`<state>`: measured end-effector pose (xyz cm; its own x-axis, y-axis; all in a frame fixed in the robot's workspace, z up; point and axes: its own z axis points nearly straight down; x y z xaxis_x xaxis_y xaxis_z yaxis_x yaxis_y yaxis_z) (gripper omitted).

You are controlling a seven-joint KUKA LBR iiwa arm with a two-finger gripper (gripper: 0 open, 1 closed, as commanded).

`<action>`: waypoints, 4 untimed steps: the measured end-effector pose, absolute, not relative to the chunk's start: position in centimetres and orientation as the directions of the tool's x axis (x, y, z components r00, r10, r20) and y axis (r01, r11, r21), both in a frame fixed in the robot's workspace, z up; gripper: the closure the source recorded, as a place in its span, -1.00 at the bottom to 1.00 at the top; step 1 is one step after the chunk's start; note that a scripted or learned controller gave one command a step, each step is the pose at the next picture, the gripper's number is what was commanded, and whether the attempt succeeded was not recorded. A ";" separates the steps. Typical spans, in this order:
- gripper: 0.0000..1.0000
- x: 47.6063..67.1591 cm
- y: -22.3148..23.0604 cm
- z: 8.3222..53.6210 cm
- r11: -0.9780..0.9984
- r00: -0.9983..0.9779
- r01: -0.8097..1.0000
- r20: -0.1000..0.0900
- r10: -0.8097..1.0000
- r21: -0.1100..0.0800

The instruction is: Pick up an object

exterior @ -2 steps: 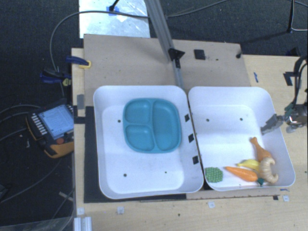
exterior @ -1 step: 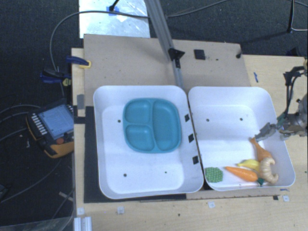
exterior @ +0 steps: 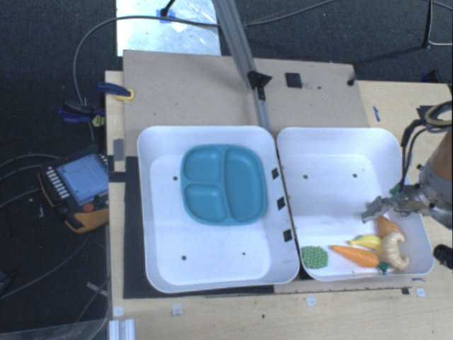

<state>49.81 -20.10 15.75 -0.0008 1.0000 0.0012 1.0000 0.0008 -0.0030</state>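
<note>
While the arm point(exterior: 435, 165) is reaching in from the right edge of the frame, its gripper point(exterior: 386, 205) is hanging low over the right bin point(exterior: 333, 147), near that bin's right wall and just above the heap of toy food. Whether the gripper is open or closed is something I cannot tell, since it is showing as a small grey blur, and nothing can be seen caught in it.

Toy food is lying in the lower right corner of the right bin. An orange carrot point(exterior: 356, 255) is lying on its side, pointing left, with a yellow banana point(exterior: 366, 241) touching it just above. A tan curved piece point(exterior: 396, 249) is sitting at the right end of the carrot, and a small orange piece point(exterior: 386, 226) is standing just above that, close under the gripper. A green knobbly round thing point(exterior: 315, 257) is resting a little apart, to the left of the carrot.

A blue divided plate point(exterior: 225, 184) is sitting in the upper middle of the left bin point(exterior: 163, 253).
</note>
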 end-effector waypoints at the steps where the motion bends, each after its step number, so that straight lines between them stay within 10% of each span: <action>1: -1.00 51.0 -20.0 11.2 0.002 -0.002 1.000 -0.003 1.000 0.008; 2: 1.00 50.9 -20.0 12.3 0.001 -0.001 1.000 -0.002 1.000 0.005; 4: 1.00 51.4 -19.3 24.9 0.006 -0.006 1.000 -0.003 1.000 0.009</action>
